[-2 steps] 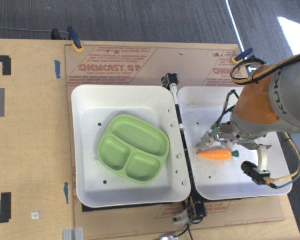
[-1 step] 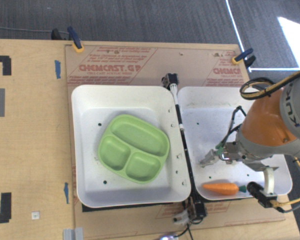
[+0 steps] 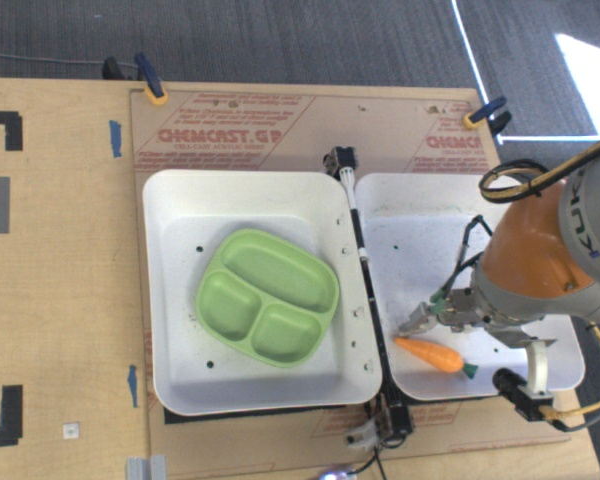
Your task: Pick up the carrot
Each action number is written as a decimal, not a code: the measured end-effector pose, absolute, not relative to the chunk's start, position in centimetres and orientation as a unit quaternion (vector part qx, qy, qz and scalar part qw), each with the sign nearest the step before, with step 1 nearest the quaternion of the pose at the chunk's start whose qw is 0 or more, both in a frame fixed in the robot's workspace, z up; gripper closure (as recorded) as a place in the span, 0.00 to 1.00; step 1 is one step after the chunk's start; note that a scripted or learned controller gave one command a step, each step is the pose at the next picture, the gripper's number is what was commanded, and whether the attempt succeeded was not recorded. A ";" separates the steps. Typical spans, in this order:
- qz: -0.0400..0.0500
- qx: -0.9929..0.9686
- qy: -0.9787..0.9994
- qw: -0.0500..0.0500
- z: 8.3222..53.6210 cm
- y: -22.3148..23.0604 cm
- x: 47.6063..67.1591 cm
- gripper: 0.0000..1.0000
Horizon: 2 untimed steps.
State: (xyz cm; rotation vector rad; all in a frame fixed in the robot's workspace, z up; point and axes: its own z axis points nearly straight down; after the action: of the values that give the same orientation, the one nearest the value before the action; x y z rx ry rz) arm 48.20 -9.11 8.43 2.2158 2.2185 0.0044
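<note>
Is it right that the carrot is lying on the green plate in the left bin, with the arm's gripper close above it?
Not quite. The camera view shows the carrot lying on the floor of the right bin, not on the green plate, which sits in the left bin. The gripper is indeed close above the carrot.

Red print on the cardboard sheet (image 3: 310,118) reads, as far as the blur allows, "CHEMCAST GP", well behind the gripper (image 3: 420,320), and again nearer it

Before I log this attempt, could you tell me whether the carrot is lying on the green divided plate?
No, the carrot lies in the right bin.
</note>
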 end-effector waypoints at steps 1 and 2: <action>0.002 0.705 0.709 0.000 8.4 -9.7 48.2 0.00; 0.000 0.707 0.708 0.003 8.4 -9.3 48.1 0.00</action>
State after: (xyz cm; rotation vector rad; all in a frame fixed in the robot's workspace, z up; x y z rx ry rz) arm 48.13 -9.27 8.41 2.2158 2.2183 0.0011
